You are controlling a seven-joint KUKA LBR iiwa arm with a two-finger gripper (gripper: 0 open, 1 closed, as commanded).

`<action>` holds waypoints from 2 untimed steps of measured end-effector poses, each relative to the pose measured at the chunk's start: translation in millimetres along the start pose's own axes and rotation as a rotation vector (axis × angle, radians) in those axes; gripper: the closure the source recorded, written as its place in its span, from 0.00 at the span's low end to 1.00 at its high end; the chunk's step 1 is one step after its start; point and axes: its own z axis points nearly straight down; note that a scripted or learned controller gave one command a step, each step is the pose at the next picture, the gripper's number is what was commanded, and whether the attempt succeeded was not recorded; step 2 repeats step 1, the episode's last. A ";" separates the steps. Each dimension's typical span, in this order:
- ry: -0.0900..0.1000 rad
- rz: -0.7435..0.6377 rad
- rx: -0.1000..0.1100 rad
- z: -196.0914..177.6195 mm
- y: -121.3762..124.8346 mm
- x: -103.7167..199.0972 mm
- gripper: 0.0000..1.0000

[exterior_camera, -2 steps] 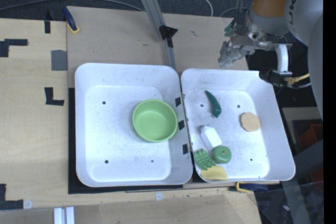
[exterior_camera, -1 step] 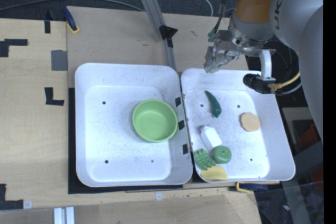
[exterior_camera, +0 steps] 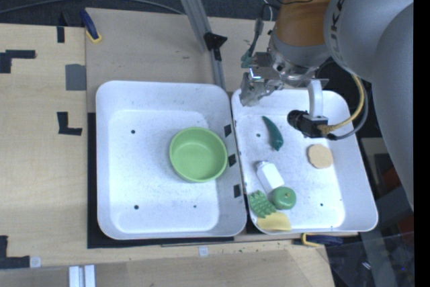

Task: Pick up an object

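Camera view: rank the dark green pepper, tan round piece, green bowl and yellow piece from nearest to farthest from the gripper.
From the gripper, at the right bin's top left corner:
1. Dark green pepper, just below it.
2. Tan round piece, right side.
3. Green bowl, left bin; close to 2, hard to call.
4. Yellow piece, bottom edge.

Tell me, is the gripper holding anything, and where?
Nothing seen held. The gripper sits over the right bin's far left corner, apart from the green pepper.

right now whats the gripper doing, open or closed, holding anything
Gripper: over the back left corner of the right bin; open or closed cannot be told, and nothing shows between its fingers.
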 end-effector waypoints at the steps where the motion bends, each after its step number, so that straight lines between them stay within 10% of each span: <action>1: -0.001 0.001 0.003 17.6 -28.9 45.0 1.00; 2: -0.001 0.001 0.003 17.6 -28.9 45.0 1.00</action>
